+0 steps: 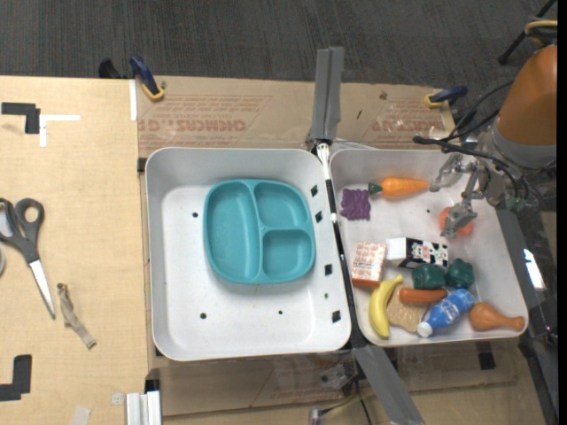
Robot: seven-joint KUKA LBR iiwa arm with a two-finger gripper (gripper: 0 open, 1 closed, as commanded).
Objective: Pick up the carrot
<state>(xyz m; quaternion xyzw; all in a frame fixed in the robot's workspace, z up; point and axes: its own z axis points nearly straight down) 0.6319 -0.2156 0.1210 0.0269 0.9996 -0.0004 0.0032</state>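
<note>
while the arm reaches in from the right, we note from the one camera above the bench that the carrot (400, 186) lies flat near the far wall of the right bin (514, 253), its green top toward the purple grapes (355, 204) just beside it and its tip toward the arm. the gripper (459, 220) hangs over the right side of that bin, near the carrot's tip but apart from it, and above a small red-orange piece (463, 227) we cannot identify. whether the claw is open or closed we cannot tell; metal and cables blur together there. nothing shows between it that we could call held.

nearer us in that bin sit a banana (382, 306), a blue bottle (446, 312), a drumstick (493, 318), a black-and-white box (418, 252) and some green pieces. the left bin (168, 264) carries a teal divided plate (260, 231).

risks, as we judge them: the carrot is round and tapered, so a pinch near the tip may squirt it toward the wall or grapes. the far wall is close, so a descending claw could strike it. a drop straight down from here would likely meet the red piece instead.
</note>
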